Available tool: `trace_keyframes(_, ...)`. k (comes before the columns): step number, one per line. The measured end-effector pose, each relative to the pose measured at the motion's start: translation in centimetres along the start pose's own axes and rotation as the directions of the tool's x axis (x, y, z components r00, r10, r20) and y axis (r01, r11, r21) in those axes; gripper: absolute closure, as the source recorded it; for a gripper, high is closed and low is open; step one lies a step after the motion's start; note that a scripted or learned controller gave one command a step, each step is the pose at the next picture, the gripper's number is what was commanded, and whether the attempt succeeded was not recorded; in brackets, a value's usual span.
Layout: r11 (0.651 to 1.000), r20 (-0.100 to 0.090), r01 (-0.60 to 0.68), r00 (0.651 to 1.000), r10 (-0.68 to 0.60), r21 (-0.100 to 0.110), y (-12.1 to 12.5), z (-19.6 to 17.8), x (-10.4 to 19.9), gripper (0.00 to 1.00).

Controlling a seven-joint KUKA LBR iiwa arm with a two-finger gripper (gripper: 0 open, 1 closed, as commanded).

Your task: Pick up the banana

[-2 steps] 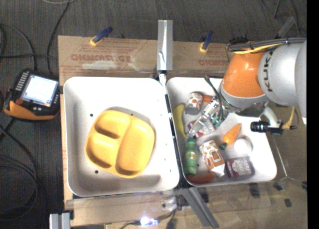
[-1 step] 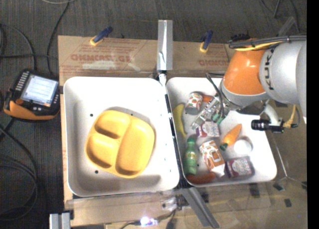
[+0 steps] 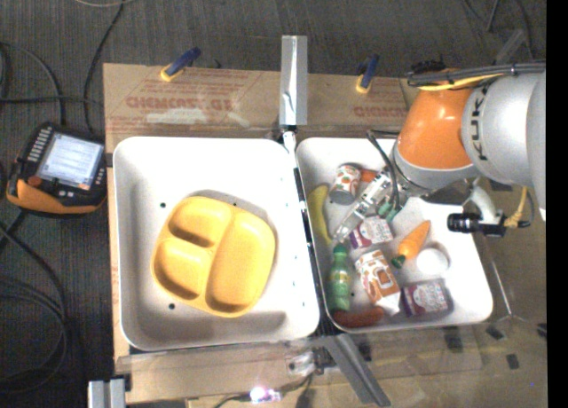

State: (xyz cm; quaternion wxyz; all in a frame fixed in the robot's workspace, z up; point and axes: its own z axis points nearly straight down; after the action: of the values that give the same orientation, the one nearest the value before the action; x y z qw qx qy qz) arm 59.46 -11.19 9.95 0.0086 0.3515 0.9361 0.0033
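The banana (image 3: pixel 317 209) is yellow-green and lies lengthwise against the left wall of the right bin (image 3: pixel 479 309). My gripper (image 3: pixel 355 214) hangs low in that bin, slanting down to the left from the orange-banded wrist (image 3: pixel 435 136). Its tip is just right of the banana, among the clutter between a can (image 3: pixel 344 182) and a small purple-labelled carton (image 3: pixel 371 232). I see nothing clearly held in it.
The right bin also holds a green bottle (image 3: pixel 339 275), a carrot (image 3: pixel 414 239), a white round item (image 3: pixel 432 261), a juice carton (image 3: pixel 378 275), a purple packet (image 3: pixel 426 298) and a red sausage (image 3: pixel 359 317). A yellow divided plate (image 3: pixel 215 254) lies in the left bin (image 3: pixel 133 167).
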Motion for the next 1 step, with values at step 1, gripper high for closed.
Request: trace_keyframes(1, 0.945, -0.010, 0.327, 0.945, -0.327, 0.007, 1.90, 0.78, -1.27, 0.00)
